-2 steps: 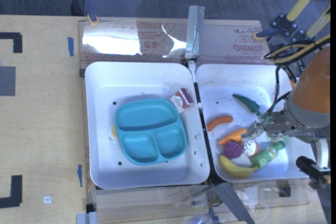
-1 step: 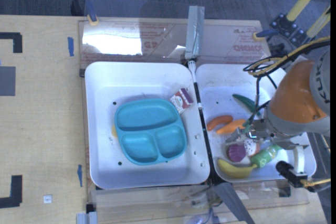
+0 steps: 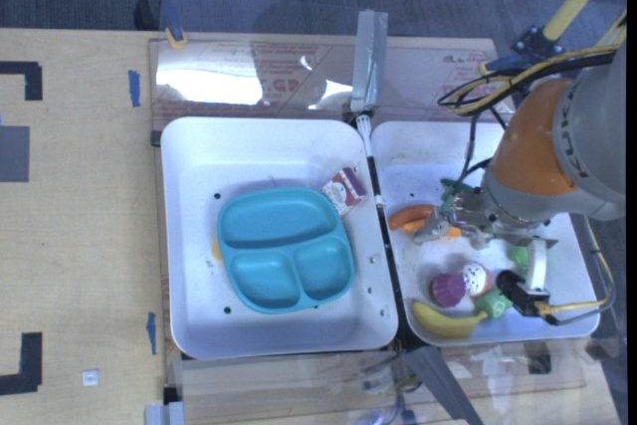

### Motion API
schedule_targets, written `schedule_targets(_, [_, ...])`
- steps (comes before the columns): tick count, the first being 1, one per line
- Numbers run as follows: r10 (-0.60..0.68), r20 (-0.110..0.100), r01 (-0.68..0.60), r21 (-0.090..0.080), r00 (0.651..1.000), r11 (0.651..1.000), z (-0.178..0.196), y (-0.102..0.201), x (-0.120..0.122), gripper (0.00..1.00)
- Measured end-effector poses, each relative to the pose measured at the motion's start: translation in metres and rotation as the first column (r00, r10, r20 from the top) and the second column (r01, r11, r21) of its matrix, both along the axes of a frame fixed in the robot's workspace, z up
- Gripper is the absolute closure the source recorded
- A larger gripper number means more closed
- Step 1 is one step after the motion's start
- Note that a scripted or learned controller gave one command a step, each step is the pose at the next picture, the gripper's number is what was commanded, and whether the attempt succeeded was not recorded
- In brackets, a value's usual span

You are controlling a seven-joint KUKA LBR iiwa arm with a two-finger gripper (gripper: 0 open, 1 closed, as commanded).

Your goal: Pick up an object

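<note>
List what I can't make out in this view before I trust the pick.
- Gripper, camera view: wrist and cabling blur its fingers, so their state is unreadable.
- Carrot: its right end is hidden behind the gripper; contact unclear.
- Green item by the arm: too small to identify.
- Small packet in the left bin: label too small to read.

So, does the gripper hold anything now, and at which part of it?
It cannot be told. The gripper sits low in the right bin, over the carrot, but the wrist hides any contact.
</note>
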State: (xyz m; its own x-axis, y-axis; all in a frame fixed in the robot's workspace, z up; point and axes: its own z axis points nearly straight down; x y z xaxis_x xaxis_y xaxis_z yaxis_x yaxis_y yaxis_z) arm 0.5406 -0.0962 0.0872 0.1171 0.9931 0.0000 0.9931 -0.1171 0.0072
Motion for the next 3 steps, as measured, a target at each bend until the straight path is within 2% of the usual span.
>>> schedule_targets(1, [0.048, -0.002, -0.048, -0.001, 0.999, 0.999, -0.001, -0.021, 0.047, 0.0])
schedule_targets(2, [-0.089, -0.019, 0.089, 0.002, 0.996, 0.996, -0.002, -0.049, 0.106, 0.0])
schedule_targets(3, [0.008, -0.013, -0.008, -0.001, 1.0, 1.0, 0.035, -0.031, 0.125, 0.0])
